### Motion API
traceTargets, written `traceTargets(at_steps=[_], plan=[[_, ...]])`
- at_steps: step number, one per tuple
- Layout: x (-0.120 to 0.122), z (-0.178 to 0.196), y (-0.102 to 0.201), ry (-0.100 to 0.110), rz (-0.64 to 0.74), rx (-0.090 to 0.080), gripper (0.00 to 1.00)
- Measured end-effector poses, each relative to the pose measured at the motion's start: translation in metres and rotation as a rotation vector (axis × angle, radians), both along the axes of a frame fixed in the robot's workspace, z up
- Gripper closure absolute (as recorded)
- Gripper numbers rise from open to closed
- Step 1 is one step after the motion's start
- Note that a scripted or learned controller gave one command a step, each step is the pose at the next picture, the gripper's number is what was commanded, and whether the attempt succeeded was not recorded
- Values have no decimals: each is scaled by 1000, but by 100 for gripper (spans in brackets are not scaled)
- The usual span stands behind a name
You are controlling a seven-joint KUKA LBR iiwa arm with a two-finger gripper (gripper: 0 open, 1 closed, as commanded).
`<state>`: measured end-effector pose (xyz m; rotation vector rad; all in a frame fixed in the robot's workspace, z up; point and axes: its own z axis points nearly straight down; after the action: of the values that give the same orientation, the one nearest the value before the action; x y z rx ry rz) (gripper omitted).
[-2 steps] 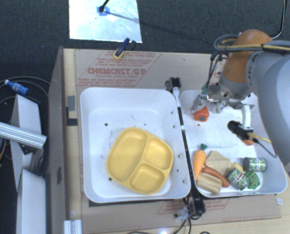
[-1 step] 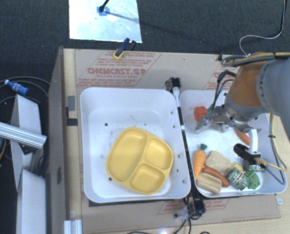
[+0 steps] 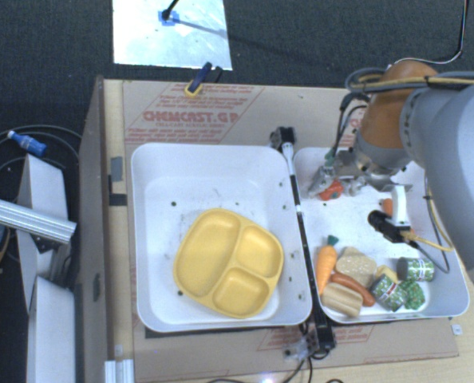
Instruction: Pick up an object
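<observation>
"Zero objects lifted, as far as the view shows," the first observer logs. "The gripper (image 3: 333, 175) is down inside the right bin (image 3: 357, 214), near its far left corner. A small red-orange piece (image 3: 329, 190) lies just at its tip, on the bin floor or very close to it."

"Gripper state?" the second asks.

"Cannot tell. The wrist and cabling cover the tip from above, so whether it is clamped on the piece or released is not readable. No grasp is recorded."

"Then what is done and what is left?"

"Judged done: the approach, since the tool is at the piece. Judged left: a confirmed closure, then the lift clear of the bin. The other toys are heaped towards the near edge of the same bin, the carrot (image 3: 325, 266) closest to the left wall, well apart from the tool. The left bin (image 3: 153, 214) carries a yellow divided plate (image 3: 229, 262), near its near edge."

"Orientation of the piece?"

"Elongated. Its long axis runs roughly along the far wall, tilted slightly so that the left end lies nearer the near edge. The left end points at the wall shared with the left bin. The piece is too small to say which end is its head."
</observation>
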<state>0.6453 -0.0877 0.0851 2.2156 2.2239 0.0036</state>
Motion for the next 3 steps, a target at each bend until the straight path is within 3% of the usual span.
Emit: traceTargets(at_steps=[1, 2, 3], plan=[[-79, -1, -34, 3, -3, -1, 0], [-16, 0, 6, 0, 0, 1, 0], [-159, -1, -41, 3, -4, -1, 0]])
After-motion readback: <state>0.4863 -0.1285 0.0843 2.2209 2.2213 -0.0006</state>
